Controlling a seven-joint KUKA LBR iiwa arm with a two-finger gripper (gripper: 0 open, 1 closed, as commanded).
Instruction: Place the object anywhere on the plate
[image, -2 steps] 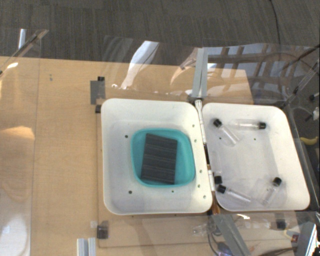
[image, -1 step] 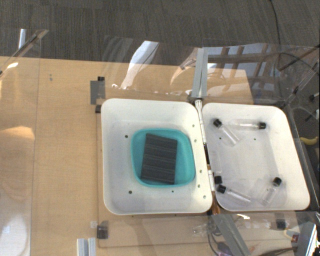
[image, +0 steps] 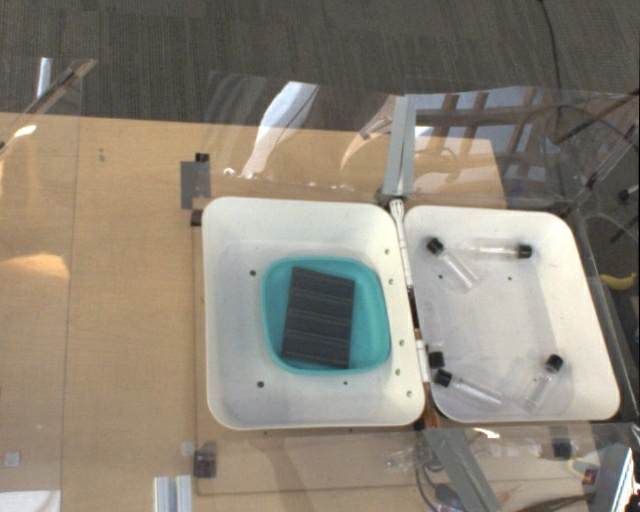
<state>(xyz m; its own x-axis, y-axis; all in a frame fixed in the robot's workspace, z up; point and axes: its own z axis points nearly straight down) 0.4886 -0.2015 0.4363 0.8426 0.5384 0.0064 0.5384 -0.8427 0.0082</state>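
Observation:
A dark grey ribbed rectangular block (image: 320, 317) lies flat on a teal plate (image: 374, 338). The plate sits in the middle of the left white bin (image: 230, 300). The block lies fully within the plate's rim, its long side running front to back.
The right white bin (image: 500, 300) holds several clear tubes with black caps: two near its back (image: 450, 262) (image: 505, 249) and two near its front (image: 465, 386) (image: 543, 379). A clear shield stands behind the bins. Bare wooden bench (image: 100, 300) spreads to the left.

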